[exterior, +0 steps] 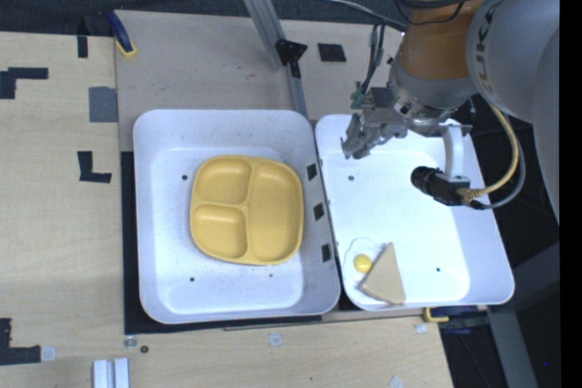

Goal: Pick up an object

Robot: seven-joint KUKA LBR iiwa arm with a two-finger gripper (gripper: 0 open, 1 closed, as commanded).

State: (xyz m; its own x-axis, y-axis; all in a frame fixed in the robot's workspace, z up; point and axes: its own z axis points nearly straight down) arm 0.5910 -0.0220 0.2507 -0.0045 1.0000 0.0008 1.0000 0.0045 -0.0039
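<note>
Across the bench (55,195), two shallow white bins sit side by side, their inner rims touching. From the right, the grey arm (523,32) with its orange band reaches in over the far part of the right bin (473,259). The left bin (164,286) holds a yellow divided plate (245,209) with three compartments, lying flat near the bin's middle, apart from every wall. A slanted metal pole (259,4) runs from the far edge of the scene down toward the gap between the bins.

The gripper (356,145) hangs over the far left corner of the right bin, pointing down and to the left; nothing can be seen between its tips, and whether they are spread or closed cannot be told from this angle. Well apart from it, in the near left corner of the same bin, lies a tan wedge-shaped piece (386,277). Just to its left, touching or nearly so, rests a small yellow ball (363,263) on a pale round patch.
</note>
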